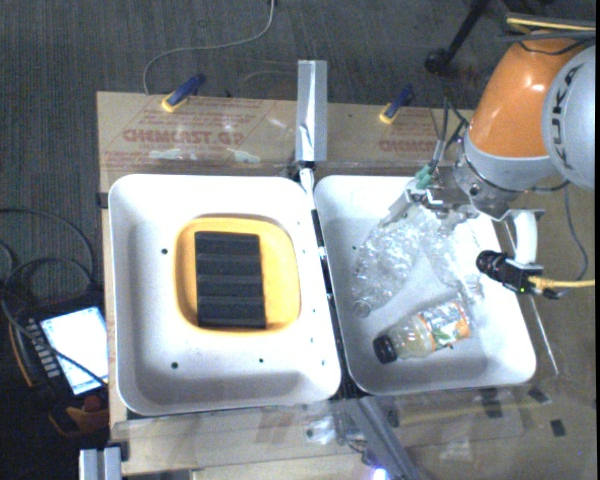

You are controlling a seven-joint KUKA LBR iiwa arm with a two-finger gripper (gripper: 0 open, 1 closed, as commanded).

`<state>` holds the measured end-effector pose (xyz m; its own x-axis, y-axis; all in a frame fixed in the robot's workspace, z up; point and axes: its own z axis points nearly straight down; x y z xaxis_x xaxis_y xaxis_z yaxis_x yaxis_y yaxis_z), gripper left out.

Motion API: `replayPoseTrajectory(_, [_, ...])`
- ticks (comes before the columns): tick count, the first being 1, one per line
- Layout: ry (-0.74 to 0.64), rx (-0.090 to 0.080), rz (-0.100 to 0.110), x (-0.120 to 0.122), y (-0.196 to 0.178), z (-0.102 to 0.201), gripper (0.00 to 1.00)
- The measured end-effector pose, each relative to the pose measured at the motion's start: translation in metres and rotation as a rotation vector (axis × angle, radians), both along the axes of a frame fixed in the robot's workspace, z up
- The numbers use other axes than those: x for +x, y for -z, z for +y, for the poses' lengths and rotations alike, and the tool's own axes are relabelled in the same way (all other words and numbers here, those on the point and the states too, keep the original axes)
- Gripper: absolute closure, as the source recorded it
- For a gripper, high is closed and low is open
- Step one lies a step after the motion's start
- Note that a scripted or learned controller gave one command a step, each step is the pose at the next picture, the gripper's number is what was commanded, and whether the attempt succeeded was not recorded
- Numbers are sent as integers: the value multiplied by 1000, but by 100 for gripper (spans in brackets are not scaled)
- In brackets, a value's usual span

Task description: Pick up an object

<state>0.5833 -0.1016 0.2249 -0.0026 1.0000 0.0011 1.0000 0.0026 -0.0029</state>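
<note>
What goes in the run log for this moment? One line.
gripper over right bin, at clear plastic | grasp: unclear | bottle lying | left bin: yellow sponge

Two smooth, glossy white plastic bins (130, 268) sit on a matt brown cardboard sheet (210, 133), one holding a yellow tray (185, 278) with a matt black ribbed insert (230, 280), the other crinkled clear plastic film (395, 253) and a shiny clear plastic bottle (425, 333).
</note>
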Motion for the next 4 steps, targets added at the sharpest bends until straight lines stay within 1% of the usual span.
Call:
replayPoseTrajectory(1, [-137, 1, 0, -58, 110, -38, 0])
replayPoseTrajectory(2, [-171, 3, -10, 10, 131, -67, 0])
replayPoseTrajectory(3, [-223, -8, -17, -54, 133, -96, 0])
replayPoseTrajectory(4, [-285, -8, -18, 25, 134, -80, 0])
